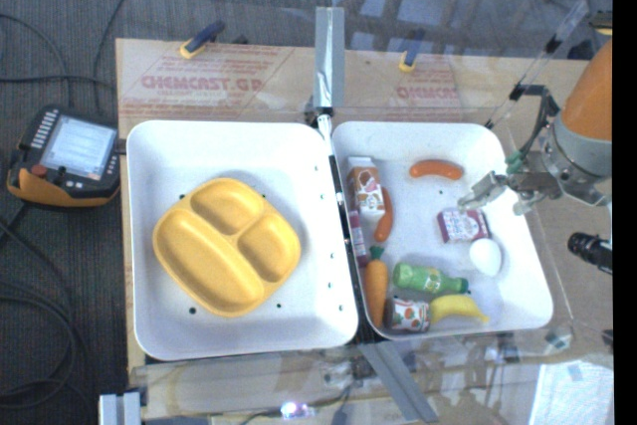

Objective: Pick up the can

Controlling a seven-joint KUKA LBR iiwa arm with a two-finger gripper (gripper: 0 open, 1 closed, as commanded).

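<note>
So far nothing is lifted: the can (407, 315) stands in the right bin's (528, 309) near corner, well apart from the released, unladen end effector (486, 191) hovering above

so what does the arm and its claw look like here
The arm enters from the right with an orange band above a grey wrist section. Below that sits a grey metal claw with thin, pale fingers and a small green spot at its base. A thin cable or tube runs up diagonally from the wrist.
</note>
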